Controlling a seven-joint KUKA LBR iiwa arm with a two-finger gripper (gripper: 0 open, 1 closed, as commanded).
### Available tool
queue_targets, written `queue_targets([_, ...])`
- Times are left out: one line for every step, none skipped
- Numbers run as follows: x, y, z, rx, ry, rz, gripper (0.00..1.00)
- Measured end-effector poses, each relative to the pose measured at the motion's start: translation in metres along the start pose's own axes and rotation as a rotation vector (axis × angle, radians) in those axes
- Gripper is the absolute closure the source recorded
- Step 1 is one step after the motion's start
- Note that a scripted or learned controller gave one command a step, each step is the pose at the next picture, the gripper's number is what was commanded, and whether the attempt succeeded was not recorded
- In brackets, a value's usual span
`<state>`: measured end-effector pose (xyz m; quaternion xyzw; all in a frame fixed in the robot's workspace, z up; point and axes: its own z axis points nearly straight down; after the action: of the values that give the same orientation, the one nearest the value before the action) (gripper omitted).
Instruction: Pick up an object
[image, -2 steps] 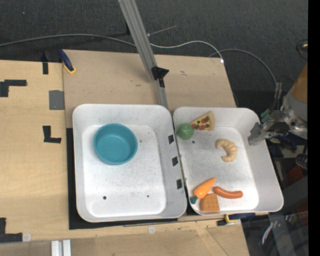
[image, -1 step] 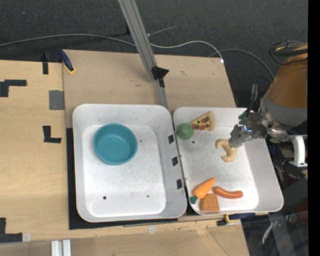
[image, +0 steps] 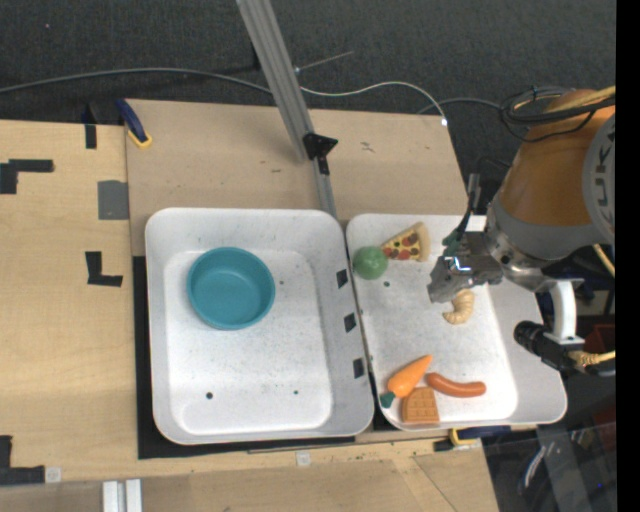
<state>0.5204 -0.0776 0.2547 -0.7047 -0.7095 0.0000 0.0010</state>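
The hand (image: 455, 276) is hovering low in the right white bin (image: 535, 400), directly over the tan curved croissant-shaped toy (image: 461, 308), which is peeking out just near of it. Whether its grip is open, I cannot tell.

Pale wood-grain counter (image: 60, 330), matt, with black tape marks. Two shallow white plastic bins: left bin (image: 165, 400) and right bin (image: 535, 400), smooth with fine dark speckle. Teal plastic bowl (image: 231, 287), smooth, slight sheen. Orange plastic toy carrot (image: 410, 376) and red toy sausage (image: 456, 385) look glossy. Grey metal pole (image: 278, 70), brushed. Dark floor (image: 450, 40) looks like rough carpet.
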Motion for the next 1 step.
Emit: queue_targets([0.0572, -0.0073, -0.0036, 0.001, 0.001, -0.001, 1.0])
